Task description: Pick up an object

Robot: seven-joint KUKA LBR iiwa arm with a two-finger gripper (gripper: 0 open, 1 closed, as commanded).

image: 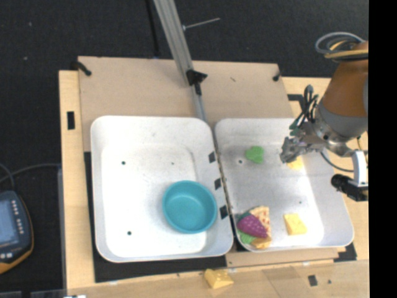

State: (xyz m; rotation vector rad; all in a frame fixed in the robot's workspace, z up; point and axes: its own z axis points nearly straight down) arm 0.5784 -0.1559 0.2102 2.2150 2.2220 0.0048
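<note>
- A pale wooden table [142,85] sits against a dark floor, carrying two shallow white bins side by side, with a slanted metal rail [177,39] rising from its far edge.
- The left bin [124,141] holds a teal bowl [189,206] toward its near right corner.
- The right bin [322,228] holds the candidates for picking: a small green object [254,154] near its far middle, a yellow block [294,223] toward the near right, and a purple grape-like piece [253,226] lying against a pizza-slice toy [260,216] in the near left corner.
- The gripper [290,153] hangs low over the far right part of the right bin, just above a small yellow piece [296,164] that peeks out beneath it.
- Whether it is open, closed or gripping anything, I cannot tell; the tip is dark and small here.
- Likely step: closing on or lifting that small yellow piece.
- Risks: the piece looks flat and small, so it may slip out or never be caught; a descent too low could press into the bin floor; the green object sits near enough to be nudged aside.
- Another yellow wedge [218,279] lies on the table's near edge, outside both bins.
</note>
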